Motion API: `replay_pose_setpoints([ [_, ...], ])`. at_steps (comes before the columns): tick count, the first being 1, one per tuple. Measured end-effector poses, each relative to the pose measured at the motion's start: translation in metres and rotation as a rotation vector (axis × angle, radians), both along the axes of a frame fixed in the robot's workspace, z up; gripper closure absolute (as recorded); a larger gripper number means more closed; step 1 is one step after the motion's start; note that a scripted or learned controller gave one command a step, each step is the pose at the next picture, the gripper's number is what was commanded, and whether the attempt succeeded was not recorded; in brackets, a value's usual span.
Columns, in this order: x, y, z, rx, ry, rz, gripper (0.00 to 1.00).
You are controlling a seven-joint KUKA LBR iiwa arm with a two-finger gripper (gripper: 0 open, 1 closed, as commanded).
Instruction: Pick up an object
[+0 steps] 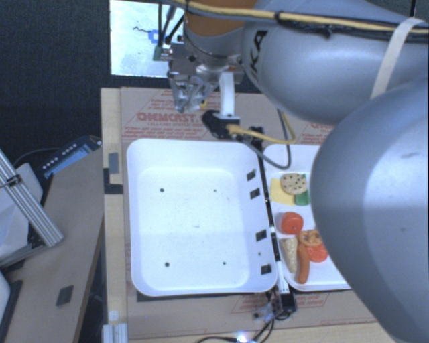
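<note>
A pale wooden desk (80,221) lay under the camera, covered in part by a flat sheet of brown cardboard (154,114) printed with red lettering, and two shallow white bins sat side by side on that sheet. The left bin (144,167) showed a bare white floor with a few small dark dots. The right bin (295,285) was largely hidden behind the big grey arm (348,74), whose orange band (214,17) showed near the top of the view. In the visible strip of the right bin lay the toy foods: a speckled cookie (293,181) on a yellow wedge (283,194), a small green piece (302,198) beside it, a red tomato (291,222) below, then a pale cone-shaped piece (289,253), a sausage (303,262) and an orange-red piece (313,246) close together. The hand (190,100) hung over the cardboard just beyond the far rim of the left bin, well apart from those foods. Its fingers looked close together with nothing seen between them, though how far they were parted could not be told.
</note>
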State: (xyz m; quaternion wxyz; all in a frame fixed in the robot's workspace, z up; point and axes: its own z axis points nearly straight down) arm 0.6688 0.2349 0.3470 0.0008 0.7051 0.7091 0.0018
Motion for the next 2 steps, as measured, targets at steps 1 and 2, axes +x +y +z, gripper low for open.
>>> replay_pose_setpoints([
  [1,0.0,0.0,-0.008,-0.001,0.002,0.0,1.0],
  [2,-0.016,-0.001,-0.086,-0.003,0.009,-0.005,1.0],
])
